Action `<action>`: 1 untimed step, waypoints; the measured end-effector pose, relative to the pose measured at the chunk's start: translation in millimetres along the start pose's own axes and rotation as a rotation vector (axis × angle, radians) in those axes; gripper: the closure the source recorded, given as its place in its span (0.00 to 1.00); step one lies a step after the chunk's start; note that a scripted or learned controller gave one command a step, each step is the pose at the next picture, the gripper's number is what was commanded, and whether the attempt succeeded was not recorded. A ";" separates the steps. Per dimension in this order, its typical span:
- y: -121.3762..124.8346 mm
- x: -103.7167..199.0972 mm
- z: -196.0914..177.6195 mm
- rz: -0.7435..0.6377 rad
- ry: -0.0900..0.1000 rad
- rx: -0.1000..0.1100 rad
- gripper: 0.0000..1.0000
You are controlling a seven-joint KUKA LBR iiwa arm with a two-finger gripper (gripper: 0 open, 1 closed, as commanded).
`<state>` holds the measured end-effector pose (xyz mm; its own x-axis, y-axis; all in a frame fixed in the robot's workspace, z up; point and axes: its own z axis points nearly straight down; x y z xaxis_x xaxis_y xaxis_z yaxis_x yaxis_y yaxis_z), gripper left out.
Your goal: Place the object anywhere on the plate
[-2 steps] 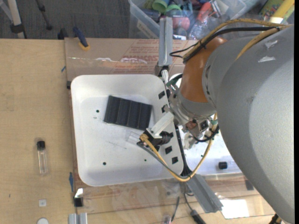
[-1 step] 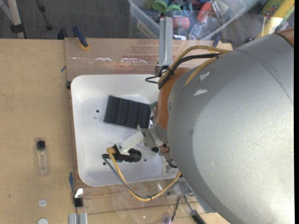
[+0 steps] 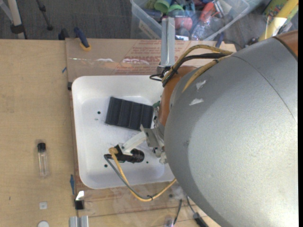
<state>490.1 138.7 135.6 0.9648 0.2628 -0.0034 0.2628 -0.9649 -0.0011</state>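
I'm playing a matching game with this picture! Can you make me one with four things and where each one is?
Things:
1. black ribbed block
2. small vial
3. clear tub of toys
4. yellow cable

Places:
A. on the wooden bench, left of the bin
B. beyond the bench, at the top of the view
C. inside the white bin, upper part
D. looping over the bin's near rim

Pairs: 1-C, 2-A, 3-B, 4-D
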 end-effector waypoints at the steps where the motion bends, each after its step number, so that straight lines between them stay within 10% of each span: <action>1: -78.9 34.8 43.4 -0.058 0.007 0.001 1.00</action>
<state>502.8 224.0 92.1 0.9479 0.3184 0.0034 0.3185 -0.9479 -0.0024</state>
